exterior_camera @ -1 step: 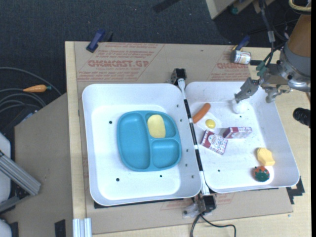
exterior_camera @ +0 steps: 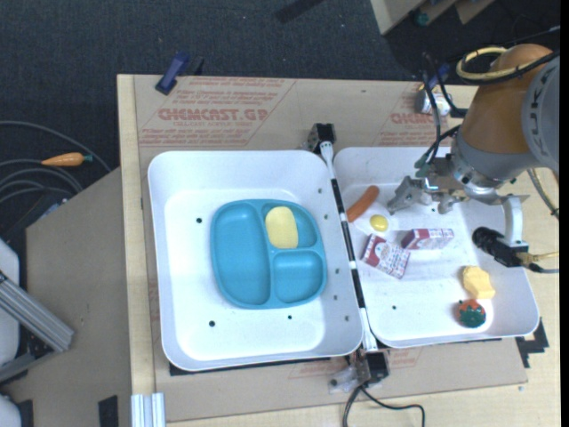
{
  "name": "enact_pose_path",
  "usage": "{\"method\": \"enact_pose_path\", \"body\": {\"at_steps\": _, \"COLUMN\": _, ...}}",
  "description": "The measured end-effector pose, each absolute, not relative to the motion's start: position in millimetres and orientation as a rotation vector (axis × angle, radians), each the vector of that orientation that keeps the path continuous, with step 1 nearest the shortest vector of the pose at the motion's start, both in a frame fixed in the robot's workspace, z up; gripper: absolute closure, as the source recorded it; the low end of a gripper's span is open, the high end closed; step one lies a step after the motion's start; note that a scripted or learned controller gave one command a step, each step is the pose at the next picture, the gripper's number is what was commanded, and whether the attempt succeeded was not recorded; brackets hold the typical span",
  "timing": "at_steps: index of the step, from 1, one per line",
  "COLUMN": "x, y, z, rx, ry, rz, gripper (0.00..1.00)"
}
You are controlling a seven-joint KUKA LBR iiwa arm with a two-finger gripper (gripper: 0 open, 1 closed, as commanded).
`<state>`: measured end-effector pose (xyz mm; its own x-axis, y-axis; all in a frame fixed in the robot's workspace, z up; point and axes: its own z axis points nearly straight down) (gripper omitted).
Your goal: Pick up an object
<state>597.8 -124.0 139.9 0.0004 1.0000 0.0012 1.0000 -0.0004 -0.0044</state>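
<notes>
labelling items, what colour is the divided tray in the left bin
Light blue, seen in the camera view: tray.

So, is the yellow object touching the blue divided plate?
Touching. The camera view shows the yellow object lying inside the upper right compartment of the blue divided plate, resting on its surface.

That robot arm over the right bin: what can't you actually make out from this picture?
- Camera view: the gripper is small and dark against its own wrist; open or shut is unreadable.
- The cartons: their print is too small to read.
- The arm: the picture's right edge cuts it off.
</notes>
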Motion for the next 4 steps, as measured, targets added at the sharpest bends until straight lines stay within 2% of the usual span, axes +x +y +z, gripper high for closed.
{"method": "enact_pose_path", "body": {"at_steps": 1, "x": 659.9, "y": -119.0, "z": 84.1, "rx": -2.220, "ry": -2.221, "rz": 0.000, "gripper": 0.00}}
{"method": "enact_pose_path", "body": {"at_steps": 2, "x": 661.0, "y": -118.6, "z": 95.4, "rx": -2.221, "ry": -2.224, "rz": -0.004, "gripper": 1.00}}
{"method": "enact_pose_path", "body": {"at_steps": 3, "x": 660.9, "y": -118.6, "z": 95.1, "rx": -2.221, "ry": -2.224, "rz": -0.004, "gripper": 0.00}}
{"method": "enact_pose_path", "body": {"at_steps": 4, "x": 666.4, "y": -90.6, "z": 84.7, "rx": -2.219, "ry": -2.222, "rz": 0.001, "gripper": 0.00}}
